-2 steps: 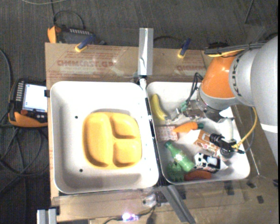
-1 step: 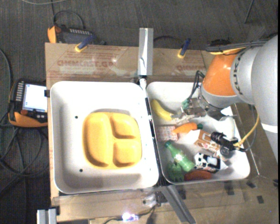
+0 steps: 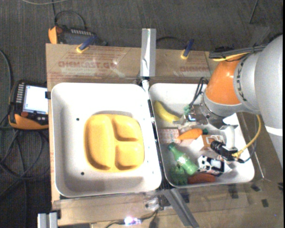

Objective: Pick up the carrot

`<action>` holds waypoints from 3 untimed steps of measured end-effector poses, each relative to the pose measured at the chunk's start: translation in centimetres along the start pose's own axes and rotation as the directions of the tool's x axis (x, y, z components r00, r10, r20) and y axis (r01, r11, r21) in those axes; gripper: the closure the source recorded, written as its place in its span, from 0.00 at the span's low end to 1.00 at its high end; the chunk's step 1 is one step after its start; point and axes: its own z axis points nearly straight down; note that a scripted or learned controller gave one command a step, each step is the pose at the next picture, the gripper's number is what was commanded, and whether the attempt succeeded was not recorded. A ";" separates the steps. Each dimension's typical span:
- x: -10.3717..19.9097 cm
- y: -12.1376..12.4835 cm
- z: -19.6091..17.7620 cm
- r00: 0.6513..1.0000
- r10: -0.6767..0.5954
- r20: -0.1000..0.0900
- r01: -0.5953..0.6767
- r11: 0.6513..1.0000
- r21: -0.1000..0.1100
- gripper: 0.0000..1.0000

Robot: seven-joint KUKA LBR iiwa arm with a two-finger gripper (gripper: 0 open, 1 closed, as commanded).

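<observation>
The carrot (image 3: 190, 135) is a short orange piece lying in the middle of the right bin (image 3: 249, 174). My gripper (image 3: 193, 116) hangs just above it, at the end of the grey arm with the orange band (image 3: 223, 83). From this angle the wrist and cables cover the fingertips. The carrot rests on the bin floor, just below the gripper.
In the right bin a yellow banana (image 3: 164, 112) lies at the left, a green bottle (image 3: 181, 158) and a red item (image 3: 202, 178) at the front, and a black-and-white toy (image 3: 211, 165) beside them. The left bin (image 3: 61, 127) holds a yellow divided plate (image 3: 115, 142).
</observation>
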 end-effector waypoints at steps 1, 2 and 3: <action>3.1 -9.4 -9.3 0.997 -0.075 -0.006 0.076 0.997 0.024 1.00; 3.4 -9.4 -9.3 0.990 0.140 -0.001 -0.140 0.990 0.024 1.00; 3.4 -9.4 -9.3 0.990 0.140 0.000 -0.140 0.990 0.025 0.00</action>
